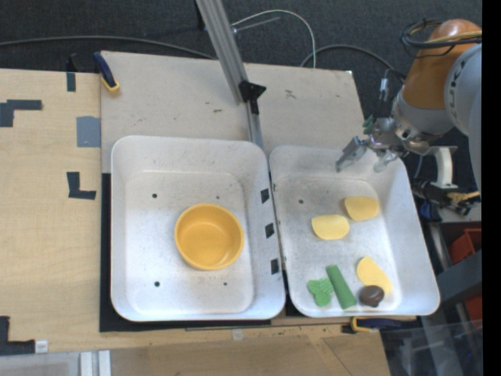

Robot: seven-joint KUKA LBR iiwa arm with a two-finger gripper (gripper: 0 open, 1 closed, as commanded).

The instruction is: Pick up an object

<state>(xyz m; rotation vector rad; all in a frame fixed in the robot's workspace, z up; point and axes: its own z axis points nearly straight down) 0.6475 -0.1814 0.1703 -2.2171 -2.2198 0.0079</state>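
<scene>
My gripper hangs over the far right corner of the right bin, open, with nothing between its fingers. Below it in that bin lie two pale yellow pieces. Nearer the front edge are a third yellow piece, a green stick, a small green lump and a brown round object. A yellow bowl sits upright in the left bin.
A slanted metal pole rises from the bench behind the bins, ending above the divide between them. Cables run across the dark floor at the back. A wooden bench surface lies to the left of the bins.
</scene>
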